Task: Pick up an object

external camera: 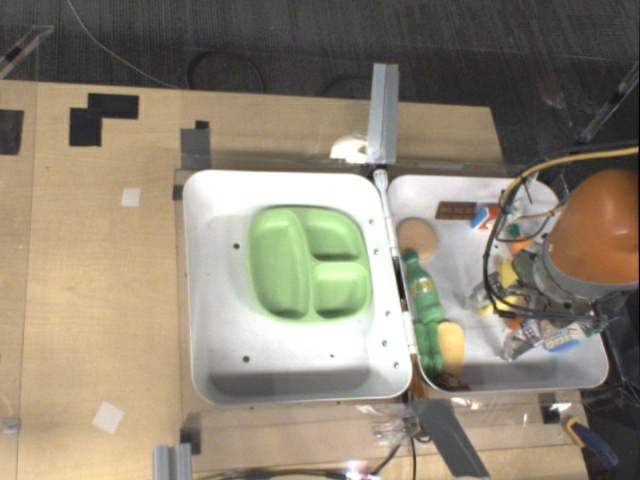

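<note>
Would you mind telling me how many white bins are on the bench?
2. The left bin holds a green divided plate. The right bin holds a green bottle and other small items, with the arm over its right side, perhaps hiding more.

A wooden bench [90,298] bears a white bin [205,298] near its middle, and a green divided plate [305,263] lies in the middle of that bin. A grey metal post [384,108] stands at the bin's far right corner. Black tape marks [100,116] sit by the bench's far left edge, with a small white square [131,197] near them and another [108,417] towards the near edge. A thin cable [110,53] runs over dark carpet [300,18] beyond
</note>
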`<state>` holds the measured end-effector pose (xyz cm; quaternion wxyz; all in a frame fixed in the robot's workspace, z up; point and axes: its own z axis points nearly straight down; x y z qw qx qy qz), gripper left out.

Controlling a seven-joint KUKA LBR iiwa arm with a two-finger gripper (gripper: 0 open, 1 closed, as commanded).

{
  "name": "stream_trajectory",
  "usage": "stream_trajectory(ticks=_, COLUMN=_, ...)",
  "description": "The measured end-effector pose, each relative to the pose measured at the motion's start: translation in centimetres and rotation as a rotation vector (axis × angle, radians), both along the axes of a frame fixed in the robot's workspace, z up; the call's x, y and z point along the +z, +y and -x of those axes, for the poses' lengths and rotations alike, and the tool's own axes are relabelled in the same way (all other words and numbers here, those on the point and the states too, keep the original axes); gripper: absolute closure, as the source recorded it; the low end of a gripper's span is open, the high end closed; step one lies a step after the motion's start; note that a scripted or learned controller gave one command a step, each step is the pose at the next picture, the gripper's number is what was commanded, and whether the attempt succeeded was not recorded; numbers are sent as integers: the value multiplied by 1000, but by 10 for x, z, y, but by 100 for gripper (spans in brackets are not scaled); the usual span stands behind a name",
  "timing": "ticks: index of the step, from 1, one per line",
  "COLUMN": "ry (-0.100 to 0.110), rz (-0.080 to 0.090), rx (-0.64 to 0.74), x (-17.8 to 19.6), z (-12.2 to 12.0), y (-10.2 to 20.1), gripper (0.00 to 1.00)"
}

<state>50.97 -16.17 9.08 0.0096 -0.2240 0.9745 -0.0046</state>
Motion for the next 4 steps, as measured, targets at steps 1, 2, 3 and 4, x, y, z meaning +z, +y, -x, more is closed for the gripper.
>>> stream_trajectory(ticks=1, ry=7, rz=-1, rx=142, x=-1, z=-59, y=-5, gripper=0)
stream_trajectory(ticks=2, ry=6, rz=-1, rx=93, x=-1, z=-17, y=-29, gripper=0)
stream_trajectory(ticks=3, ry=1, rz=2, rx=162, x=0, z=3, y=2, gripper=0)
stream_trajectory(ticks=4, ry=5, rz=1, rx=221, x=-2, z=-70, y=-24, gripper=0)
